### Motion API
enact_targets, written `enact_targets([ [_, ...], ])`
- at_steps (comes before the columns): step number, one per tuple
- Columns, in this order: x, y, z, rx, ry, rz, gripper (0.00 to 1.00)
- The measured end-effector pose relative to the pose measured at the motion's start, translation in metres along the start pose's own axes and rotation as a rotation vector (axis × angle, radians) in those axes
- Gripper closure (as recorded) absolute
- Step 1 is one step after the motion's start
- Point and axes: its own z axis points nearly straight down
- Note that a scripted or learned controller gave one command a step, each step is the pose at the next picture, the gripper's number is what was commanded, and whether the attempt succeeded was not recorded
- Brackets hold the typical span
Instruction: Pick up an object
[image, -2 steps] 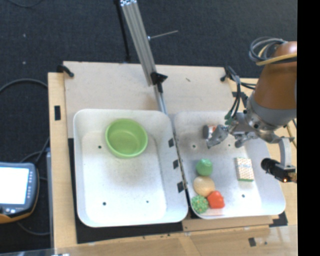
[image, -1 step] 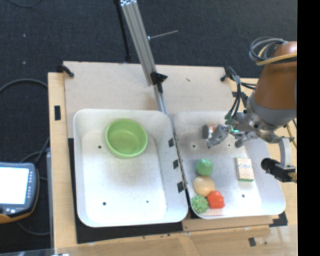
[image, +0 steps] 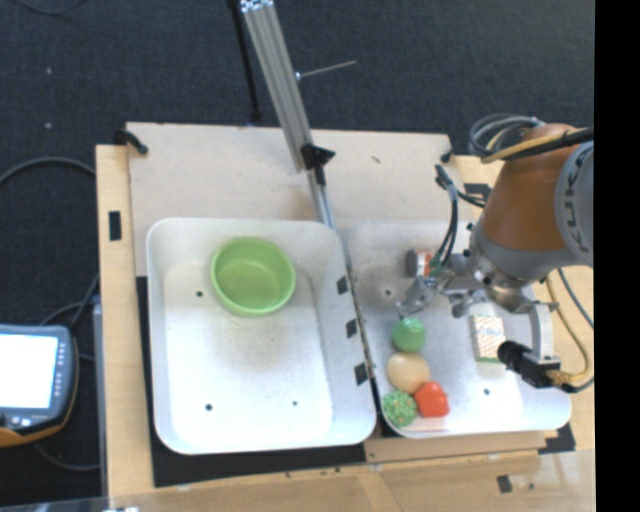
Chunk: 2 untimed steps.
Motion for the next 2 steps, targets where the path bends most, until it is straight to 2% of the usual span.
enact_targets([
  [2,-0.001,0.004,0.097,0.000,0.000,0.000,0.00],
])
